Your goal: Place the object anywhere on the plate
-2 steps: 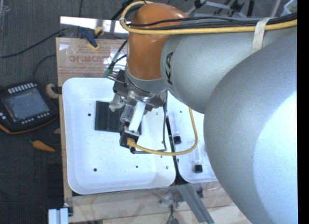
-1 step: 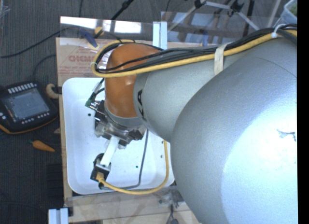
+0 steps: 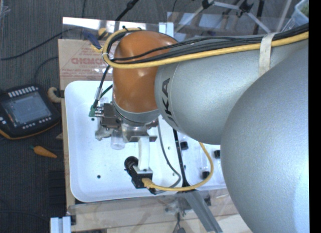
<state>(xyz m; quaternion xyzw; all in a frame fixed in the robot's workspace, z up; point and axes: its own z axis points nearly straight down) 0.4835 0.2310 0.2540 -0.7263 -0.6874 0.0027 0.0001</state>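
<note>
The grey arm (image 3: 235, 106) takes up the right half of the view and hides most of the desk, including nearly all of the right bin. Its orange band (image 3: 138, 71) sits over the left bin (image 3: 83, 141), whose white floor shows bare along the left and front edges. A yellow cable (image 3: 200, 53) runs across the arm and loops down near the bin's front rim. Below the band the wrist hardware points down into the bin (the jaws (image 3: 120, 139) are buried under it, so I cannot tell whether they are open or closed). The plate and the object cannot be made out. A handheld controller (image 3: 26, 111) lies on the floor at left.
</note>
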